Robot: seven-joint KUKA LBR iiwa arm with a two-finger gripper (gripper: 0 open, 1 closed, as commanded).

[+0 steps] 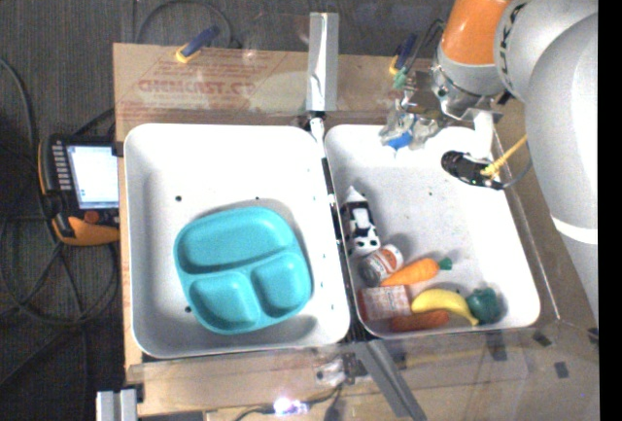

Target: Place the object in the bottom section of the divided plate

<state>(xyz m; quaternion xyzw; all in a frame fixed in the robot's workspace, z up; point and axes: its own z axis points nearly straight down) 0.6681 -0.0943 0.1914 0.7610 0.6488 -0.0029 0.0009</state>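
**Claw Up High, Plate Waiting**

The blue plate (245, 266) sits in the left bin (155, 166). Its two small parts face 5 o'clock. The claw (408, 130) hangs over the right bin (515, 244), up at the 12 o'clock edge. I cannot tell what the claw is doing. The toys lie at the 6 o'clock end of the right bin: a carrot (416, 271), a banana (442, 302), a green toy (486, 303) and a little cow (362, 229).
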